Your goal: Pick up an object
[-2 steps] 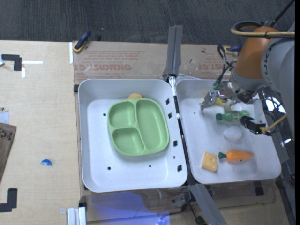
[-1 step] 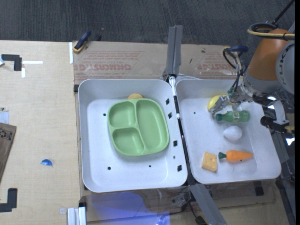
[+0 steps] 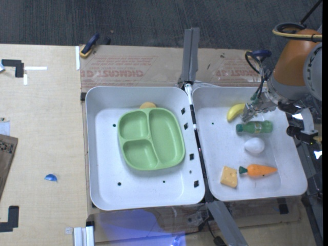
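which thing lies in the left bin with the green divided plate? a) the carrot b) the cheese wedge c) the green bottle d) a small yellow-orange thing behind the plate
d, a small yellow-orange thing peeks out behind the green divided plate in the left bin, while the carrot, cheese wedge and green bottle all lie in the right bin.

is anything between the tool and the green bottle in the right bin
Nothing visible does. The tool hangs just above the green bottle, which lies on its side in the right bin. The banana lies to the tool's left and the white egg below the bottle, both off that path.
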{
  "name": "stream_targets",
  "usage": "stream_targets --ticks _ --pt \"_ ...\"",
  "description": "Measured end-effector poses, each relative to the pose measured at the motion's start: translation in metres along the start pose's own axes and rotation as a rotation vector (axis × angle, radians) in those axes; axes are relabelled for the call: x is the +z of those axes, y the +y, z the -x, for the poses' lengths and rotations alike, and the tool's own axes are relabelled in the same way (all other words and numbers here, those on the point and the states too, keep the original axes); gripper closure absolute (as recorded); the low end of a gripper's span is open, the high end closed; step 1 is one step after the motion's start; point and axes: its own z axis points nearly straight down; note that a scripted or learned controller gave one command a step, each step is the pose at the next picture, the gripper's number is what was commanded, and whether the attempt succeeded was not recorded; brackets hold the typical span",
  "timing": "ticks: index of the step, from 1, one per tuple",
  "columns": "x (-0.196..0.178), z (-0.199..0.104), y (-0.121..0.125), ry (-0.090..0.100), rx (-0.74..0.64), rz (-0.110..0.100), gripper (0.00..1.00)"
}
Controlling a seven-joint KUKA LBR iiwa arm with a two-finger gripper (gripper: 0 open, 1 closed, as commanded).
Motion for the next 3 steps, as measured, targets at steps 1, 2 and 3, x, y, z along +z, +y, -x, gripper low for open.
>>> stream_targets --ticks 1,2,3 --pt "0.0007 -0.0002 -0.0002 0.0 -0.001 -0.001 0.0" --pt "-0.0071 0.0011 -0.0003 0.001 0.004 -0.001 1.0" --pt "-0.0071 0.0009 -0.0003 0.0 0.003 -0.001 0.0"
